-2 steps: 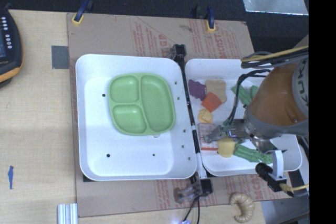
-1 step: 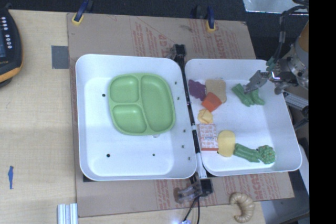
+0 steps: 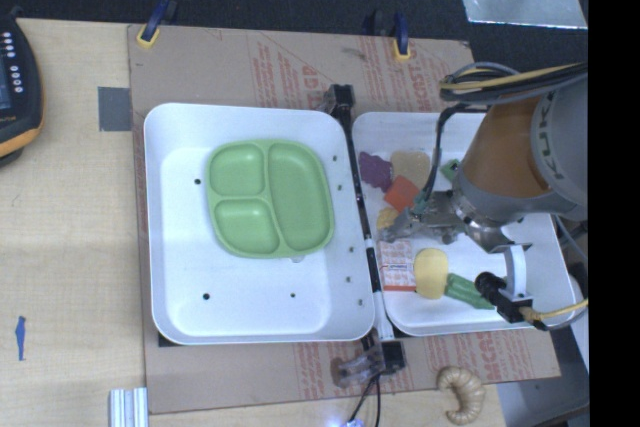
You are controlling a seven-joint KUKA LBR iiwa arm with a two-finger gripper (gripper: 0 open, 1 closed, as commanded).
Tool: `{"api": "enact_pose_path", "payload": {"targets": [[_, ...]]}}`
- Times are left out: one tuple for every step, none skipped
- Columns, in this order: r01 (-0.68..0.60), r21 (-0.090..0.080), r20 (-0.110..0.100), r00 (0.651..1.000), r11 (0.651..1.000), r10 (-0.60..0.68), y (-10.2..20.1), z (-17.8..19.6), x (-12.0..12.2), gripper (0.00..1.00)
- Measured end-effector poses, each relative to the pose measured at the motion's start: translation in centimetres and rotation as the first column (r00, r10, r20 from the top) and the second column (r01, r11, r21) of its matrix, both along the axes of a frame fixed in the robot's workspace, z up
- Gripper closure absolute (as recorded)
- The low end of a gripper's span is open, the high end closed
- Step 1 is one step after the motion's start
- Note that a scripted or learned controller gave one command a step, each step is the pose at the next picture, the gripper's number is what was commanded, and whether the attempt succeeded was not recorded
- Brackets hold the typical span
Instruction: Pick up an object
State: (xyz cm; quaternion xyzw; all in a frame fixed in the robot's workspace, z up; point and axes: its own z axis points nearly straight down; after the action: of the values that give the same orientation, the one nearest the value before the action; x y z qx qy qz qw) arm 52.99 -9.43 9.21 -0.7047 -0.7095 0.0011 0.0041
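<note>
The right bin [image 3: 400,320] holds several small objects: a purple piece [image 3: 375,169], a tan piece [image 3: 409,162], an orange-red block [image 3: 402,193], a yellow ball [image 3: 431,272] with a green piece [image 3: 464,292] beside it, and a flat white card with red print [image 3: 397,270]. My gripper [image 3: 412,218] reaches in from the right, low over the bin's left half, just below the orange-red block and above the yellow ball. Its fingers are blurred against the clutter, and I see nothing clearly held between them.
The left bin [image 3: 180,305] holds a light green divided plate [image 3: 270,198]. A black divider strip [image 3: 358,205] runs between the bins. A tan curled object [image 3: 463,393] lies on the cardboard in front of the right bin. Clamps [image 3: 401,37] hold the board's far edge.
</note>
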Motion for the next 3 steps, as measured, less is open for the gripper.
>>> {"api": "enact_pose_path", "payload": {"targets": [[0.001, -0.005, 0.011, 1.000, 1.000, -0.001, -0.5, 0.0, 7.1, 0.00], [0.001, -0.005, 0.009, 1.000, 1.000, -0.001, -1.7, 2.7, 10.0, 0.00], [-0.001, -0.001, 0.004, 1.000, 1.000, 0.001, 3.3, 10.4, 3.5, 0.00]]}}
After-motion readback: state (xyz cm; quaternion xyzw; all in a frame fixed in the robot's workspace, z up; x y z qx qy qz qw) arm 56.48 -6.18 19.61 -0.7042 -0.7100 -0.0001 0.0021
